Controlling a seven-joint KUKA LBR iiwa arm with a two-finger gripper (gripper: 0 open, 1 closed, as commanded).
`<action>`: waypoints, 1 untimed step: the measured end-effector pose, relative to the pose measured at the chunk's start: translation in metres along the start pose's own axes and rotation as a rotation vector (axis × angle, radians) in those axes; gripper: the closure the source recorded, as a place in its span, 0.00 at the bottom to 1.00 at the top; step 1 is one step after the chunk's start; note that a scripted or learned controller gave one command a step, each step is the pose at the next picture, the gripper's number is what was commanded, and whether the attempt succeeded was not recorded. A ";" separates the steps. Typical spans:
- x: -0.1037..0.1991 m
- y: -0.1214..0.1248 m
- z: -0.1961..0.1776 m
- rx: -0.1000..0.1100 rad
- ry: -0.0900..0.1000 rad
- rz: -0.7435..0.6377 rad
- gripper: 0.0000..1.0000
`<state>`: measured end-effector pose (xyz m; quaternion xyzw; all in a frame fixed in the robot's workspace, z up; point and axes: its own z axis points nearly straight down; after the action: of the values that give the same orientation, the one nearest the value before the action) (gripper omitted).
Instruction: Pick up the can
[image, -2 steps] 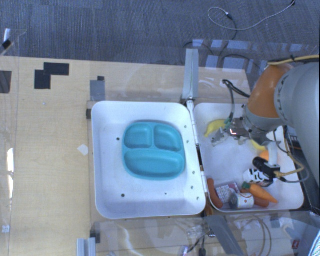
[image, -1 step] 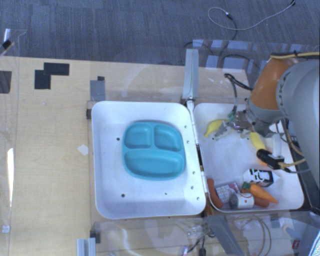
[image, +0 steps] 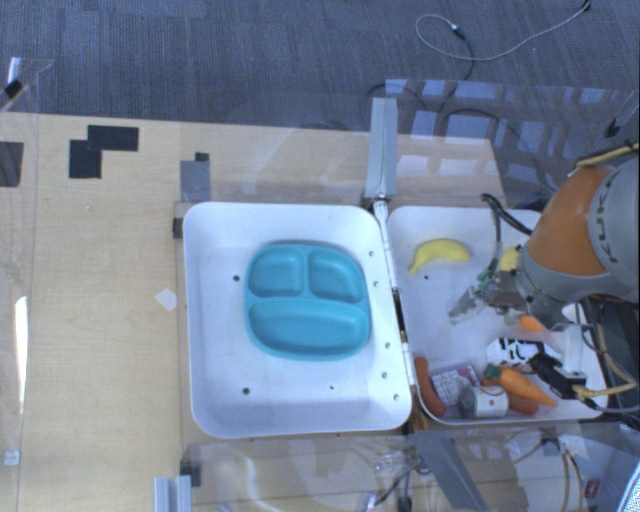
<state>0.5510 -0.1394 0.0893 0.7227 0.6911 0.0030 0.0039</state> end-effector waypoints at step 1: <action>-0.025 0.057 0.001 0.000 0.000 -0.083 0.00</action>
<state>0.6071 -0.1665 0.0884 0.6935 0.7204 0.0027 0.0042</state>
